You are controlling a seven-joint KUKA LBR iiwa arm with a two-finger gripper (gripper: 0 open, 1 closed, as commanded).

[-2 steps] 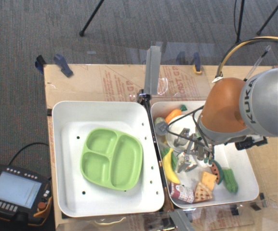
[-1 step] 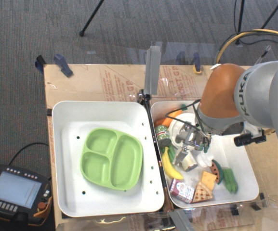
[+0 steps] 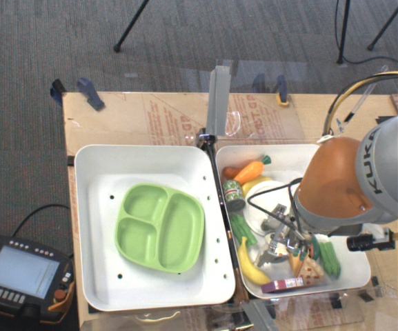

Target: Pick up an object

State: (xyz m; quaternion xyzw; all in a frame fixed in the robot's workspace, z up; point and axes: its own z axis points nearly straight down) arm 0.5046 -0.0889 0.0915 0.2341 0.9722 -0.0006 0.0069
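The right bin (image 3: 281, 152) holds a pile of toy food: an orange carrot (image 3: 248, 171), a small dark can (image 3: 234, 195), a yellow banana (image 3: 250, 264), a green pepper-like piece (image 3: 329, 256), a white plate (image 3: 261, 212) and a purple-and-white bar (image 3: 283, 285). My gripper (image 3: 276, 248) hangs low over the middle of this bin, just right of the banana, its metal fingers pointing down into the pile. The orange band and grey wrist sit above and to its right. I see nothing clearly held between the fingers.
The left bin (image 3: 102, 171) holds a light green divided tray (image 3: 161, 227). A grey post (image 3: 219, 105) stands behind the wall between the bins. A teach pendant (image 3: 23, 274) lies on the floor at lower left. Cables loop at the arm's upper right.
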